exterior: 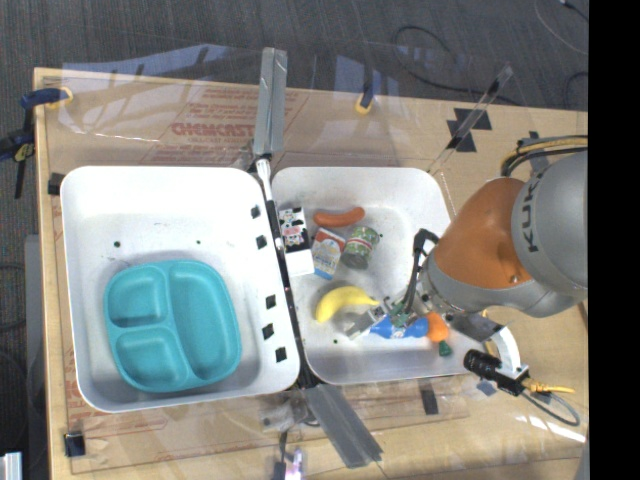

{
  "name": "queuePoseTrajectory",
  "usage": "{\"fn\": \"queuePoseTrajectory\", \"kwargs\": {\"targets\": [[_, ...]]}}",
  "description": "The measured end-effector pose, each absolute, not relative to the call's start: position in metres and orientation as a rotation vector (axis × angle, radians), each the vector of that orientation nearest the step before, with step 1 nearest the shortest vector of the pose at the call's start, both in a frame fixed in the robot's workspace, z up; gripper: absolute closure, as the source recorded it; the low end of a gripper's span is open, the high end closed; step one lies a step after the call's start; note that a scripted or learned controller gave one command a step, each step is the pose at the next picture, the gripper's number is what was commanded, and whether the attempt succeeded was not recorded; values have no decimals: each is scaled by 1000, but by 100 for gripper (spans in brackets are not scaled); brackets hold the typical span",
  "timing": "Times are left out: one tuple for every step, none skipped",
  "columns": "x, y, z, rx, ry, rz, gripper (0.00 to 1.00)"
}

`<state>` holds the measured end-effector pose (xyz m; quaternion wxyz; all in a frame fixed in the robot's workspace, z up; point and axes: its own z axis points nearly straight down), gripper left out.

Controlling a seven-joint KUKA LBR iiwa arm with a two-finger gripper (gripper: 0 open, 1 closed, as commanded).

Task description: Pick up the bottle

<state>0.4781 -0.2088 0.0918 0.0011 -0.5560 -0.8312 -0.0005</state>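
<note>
Bench (480, 148), tan board top under clear sheeting, red print at upper left.
Two shallow white bins side by side, touching along the middle: left bin (80, 208), right bin (430, 193). Grey bar (268, 108) lies on the bench above the seam; another grey bar (345, 430) lies slanted below it. Black cross marks (466, 128) at upper right.

– Any lettering you can read from your station?
– I make out red print, roughly "CHEMCAST", on the clear sheet (215, 128) beyond the left bin, and "KU" on the arm (527, 230) at right
</note>
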Motion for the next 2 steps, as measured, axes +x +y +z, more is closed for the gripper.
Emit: {"fn": "queuePoseTrajectory", "kwargs": {"targets": [[479,-208,102,-1739,-2614,-4,100],[479,-189,200,-1956,-2459,0,100]]}}
